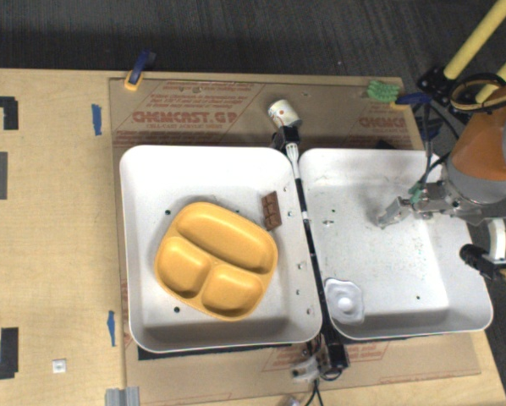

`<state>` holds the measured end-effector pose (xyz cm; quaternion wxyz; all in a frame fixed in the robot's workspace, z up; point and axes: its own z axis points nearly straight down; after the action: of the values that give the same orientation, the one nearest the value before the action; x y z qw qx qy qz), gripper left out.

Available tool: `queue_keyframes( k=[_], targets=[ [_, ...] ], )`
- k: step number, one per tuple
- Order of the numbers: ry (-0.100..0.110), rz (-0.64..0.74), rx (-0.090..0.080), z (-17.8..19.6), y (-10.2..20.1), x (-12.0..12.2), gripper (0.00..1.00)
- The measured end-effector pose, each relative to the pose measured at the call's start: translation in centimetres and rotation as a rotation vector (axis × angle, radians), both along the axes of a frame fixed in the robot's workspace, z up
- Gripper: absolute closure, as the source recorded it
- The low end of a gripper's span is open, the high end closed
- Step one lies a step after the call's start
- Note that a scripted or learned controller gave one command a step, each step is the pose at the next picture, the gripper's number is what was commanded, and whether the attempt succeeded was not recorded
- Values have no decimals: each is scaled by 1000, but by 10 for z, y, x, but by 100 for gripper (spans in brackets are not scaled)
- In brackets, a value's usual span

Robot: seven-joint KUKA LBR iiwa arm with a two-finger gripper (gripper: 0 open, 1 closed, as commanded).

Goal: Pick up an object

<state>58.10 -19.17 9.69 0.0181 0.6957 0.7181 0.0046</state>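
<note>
End effector (391, 212) low over the right bin (456, 311), grip state unclear, nothing seen held; yellow tray (217, 259) and brown block (271, 211) in left bin (143, 227).

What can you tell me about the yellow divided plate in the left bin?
The yellow plate looks like smooth, glossy moulded plastic, rounded in outline with three compartments: one long one along its upper right and two smaller ones below. It lies flat and open side up, turned at a slant, on the floor of the left bin, towards the lower middle. A small brown block sits just off its upper right edge; I cannot tell whether they touch.
</note>
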Motion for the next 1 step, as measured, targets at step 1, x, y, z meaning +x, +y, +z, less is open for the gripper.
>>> queue_keyframes(
  k=[1],
  targets=[
    [30,-34,19,2,32,39,0]
  ],
)
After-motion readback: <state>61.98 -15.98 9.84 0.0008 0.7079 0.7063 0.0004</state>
